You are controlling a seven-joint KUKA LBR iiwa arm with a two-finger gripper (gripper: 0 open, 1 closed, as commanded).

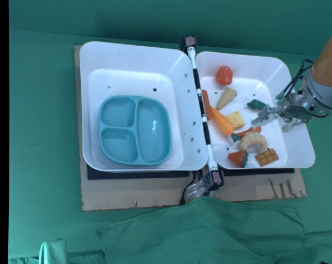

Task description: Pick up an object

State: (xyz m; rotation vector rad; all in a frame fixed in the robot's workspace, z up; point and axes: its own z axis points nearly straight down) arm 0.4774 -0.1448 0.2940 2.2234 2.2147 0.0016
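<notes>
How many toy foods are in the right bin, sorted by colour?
Red or orange: 4, red pepper, carrot, chili, strawberry
Yellow or tan: 4, cone, cheese, croissant, waffle
Dark green: 1, small piece
Total: 9

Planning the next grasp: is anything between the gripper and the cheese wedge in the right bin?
Nothing visible stands between them. The gripper sits right of the cheese wedge, with bare bin floor between; the dark green piece lies above that line.
</notes>
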